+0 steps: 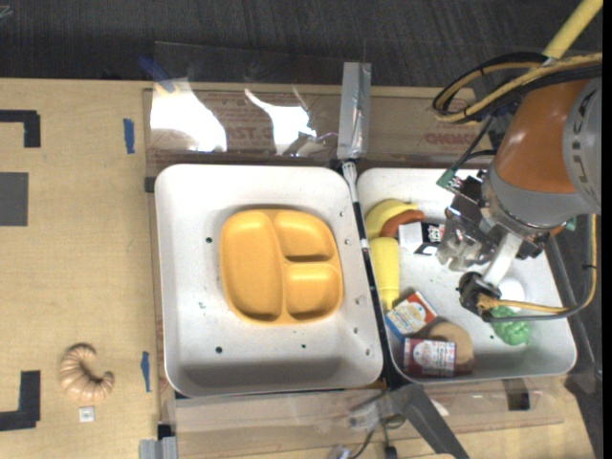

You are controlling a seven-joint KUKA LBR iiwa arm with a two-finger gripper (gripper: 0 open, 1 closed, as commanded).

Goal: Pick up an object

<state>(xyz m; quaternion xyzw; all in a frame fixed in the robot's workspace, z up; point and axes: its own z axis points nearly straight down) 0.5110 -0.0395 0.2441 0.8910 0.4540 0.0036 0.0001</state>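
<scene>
Objects heaped in right bin [559,347], banana [387,215] at top, gripper [466,256] above them, grip unreadable

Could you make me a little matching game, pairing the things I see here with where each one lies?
Things:
1. yellow divided plate
2. croissant
3. banana
4. green toy

Places:
A. on the bench, outside both bins, near the view's lower left
B. near the front right corner of the right bin
C. in the middle of the left bin
D. at the back left of the right bin, beside the divider

Right pairs: 1-C, 2-A, 3-D, 4-B
</scene>
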